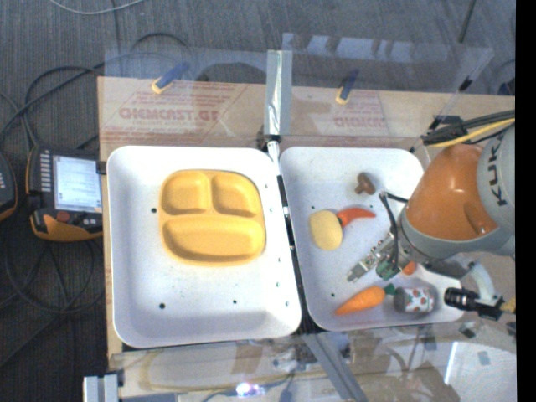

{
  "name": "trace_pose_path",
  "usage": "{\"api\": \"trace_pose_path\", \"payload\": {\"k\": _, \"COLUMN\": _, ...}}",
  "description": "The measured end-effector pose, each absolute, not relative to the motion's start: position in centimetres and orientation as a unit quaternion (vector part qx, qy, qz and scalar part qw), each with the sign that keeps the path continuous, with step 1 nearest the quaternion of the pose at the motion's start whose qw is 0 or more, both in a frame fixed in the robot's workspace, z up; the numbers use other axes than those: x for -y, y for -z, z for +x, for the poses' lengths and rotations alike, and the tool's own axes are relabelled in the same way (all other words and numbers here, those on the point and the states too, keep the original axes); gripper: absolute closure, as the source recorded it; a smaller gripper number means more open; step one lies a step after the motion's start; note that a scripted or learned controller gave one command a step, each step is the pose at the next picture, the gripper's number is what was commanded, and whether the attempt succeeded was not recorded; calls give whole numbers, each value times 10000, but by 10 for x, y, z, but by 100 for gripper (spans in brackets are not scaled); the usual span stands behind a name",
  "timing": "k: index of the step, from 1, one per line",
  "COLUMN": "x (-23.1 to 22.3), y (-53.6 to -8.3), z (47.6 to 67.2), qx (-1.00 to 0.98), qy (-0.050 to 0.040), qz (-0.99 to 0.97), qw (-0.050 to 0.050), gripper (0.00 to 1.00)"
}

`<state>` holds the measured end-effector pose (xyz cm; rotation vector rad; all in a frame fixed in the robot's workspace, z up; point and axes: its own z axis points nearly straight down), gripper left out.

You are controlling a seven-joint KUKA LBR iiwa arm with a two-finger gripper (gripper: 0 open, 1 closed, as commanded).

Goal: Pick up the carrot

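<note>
Grey carpet and loose cables surround the table (126,99), which carries 2 shallow white bins side by side under a slanted overhead view.

Nearest us, along the front edge of the right bin (402,162), we see the carrot (361,300) lying flat, its thick end pointing right and its tip toward the front left. Just to its right sits a small grey can-like item (414,300), close to the carrot but apparently not touching it. Just behind the carrot we find the end effector (374,260), hanging low over the bin floor below the orange band of the arm (448,203). It holds nothing, and we cannot tell from this angle how wide it stands. We judge the step in hand to be the approach: the carrot is not yet grasped and rests on the bin floor.

Farther back in the same bin lie a pale yellow potato-like piece (326,229), a red pepper-like piece (356,215) touching it, and a small brown item (363,183).

In the left bin (126,224) we see a yellow 3-compartment tray (213,216).

The next move, we judge, calls for a short shift toward the front edge, alignment across the carrot's narrow width, and a descent that clears the can.
</note>
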<state>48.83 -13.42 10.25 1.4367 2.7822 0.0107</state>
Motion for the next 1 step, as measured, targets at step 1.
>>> {"api": "trace_pose_path", "payload": {"k": 1, "x": 17, "y": -183, "z": 528, "qx": -8797, "qy": 1, "qz": 4755, "qw": -5, "gripper": 100}}
